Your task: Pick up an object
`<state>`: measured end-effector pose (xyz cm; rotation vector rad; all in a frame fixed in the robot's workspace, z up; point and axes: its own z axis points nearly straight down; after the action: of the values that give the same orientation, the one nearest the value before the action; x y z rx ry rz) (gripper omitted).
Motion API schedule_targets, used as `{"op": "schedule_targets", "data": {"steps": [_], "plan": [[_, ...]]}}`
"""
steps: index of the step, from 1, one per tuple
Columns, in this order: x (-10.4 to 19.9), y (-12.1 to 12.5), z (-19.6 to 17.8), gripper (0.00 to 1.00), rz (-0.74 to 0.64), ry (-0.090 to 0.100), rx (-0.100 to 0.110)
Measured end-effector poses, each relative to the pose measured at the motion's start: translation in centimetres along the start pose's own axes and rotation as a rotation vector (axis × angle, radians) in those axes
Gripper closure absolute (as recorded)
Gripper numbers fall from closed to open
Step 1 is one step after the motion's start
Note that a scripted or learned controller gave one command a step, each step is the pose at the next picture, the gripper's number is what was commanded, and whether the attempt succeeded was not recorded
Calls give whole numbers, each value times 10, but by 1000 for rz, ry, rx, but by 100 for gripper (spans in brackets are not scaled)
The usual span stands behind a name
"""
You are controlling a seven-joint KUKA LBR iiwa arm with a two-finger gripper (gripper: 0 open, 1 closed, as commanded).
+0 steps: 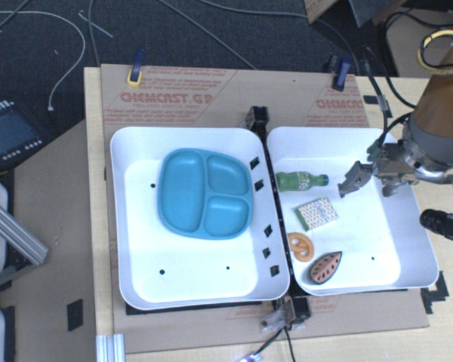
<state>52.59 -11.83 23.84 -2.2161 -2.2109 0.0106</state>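
The right bin [408,255] holds a small green bottle [300,180] lying on its side, a checkered packet [317,213], a pretzel [300,245] and an oval brown and orange piece [325,267]. My gripper [371,182] hovers over the upper right part of that bin, to the right of the bottle and above the packet. Its two dark fingers [352,180] are spread apart, and I see nothing between them. The grey arm with its orange band [444,115] comes in from the right.
A blue divided plate [205,193] lies in the left bin [136,262]. A black divider [268,202] runs between the bins. Cables lie behind the bench, and clamps sit on its back edge.
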Motion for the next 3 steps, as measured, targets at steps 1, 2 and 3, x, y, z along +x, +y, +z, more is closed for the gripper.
{"op": "schedule_targets", "data": {"steps": [1, 2, 3], "plan": [[0, 2, -5, 0, -3, -2, -11], [0, -3, 57, 0, -2, 0, -5], [9, -9, 108, 0, -3, 0, -4]]}}
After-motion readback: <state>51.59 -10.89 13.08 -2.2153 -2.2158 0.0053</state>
